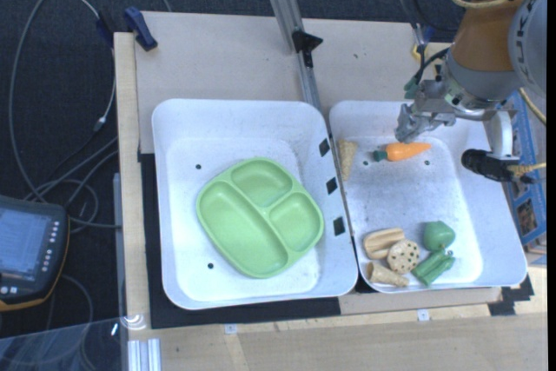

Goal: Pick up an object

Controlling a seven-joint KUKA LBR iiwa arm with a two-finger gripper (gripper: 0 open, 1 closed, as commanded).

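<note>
The claw (412, 126) hangs low over the right bin's (473, 187) far end, just above and touching or nearly touching the toy carrot (405, 152) lying there; how far it gapes I cannot tell; a green divided plate (259, 215) sits in the left bin (174, 135).

You are looking at a robotics lab or test cell, not a home. The wooden bench (226, 56) stands on dark carpet with loose cables (61, 82) trailing across it, a teach pendant (26, 252) lies at the left, an aluminium camera post (282, 4) rises behind two white bins (174, 126), and the food pieces are plastic toys (408, 255).
</note>
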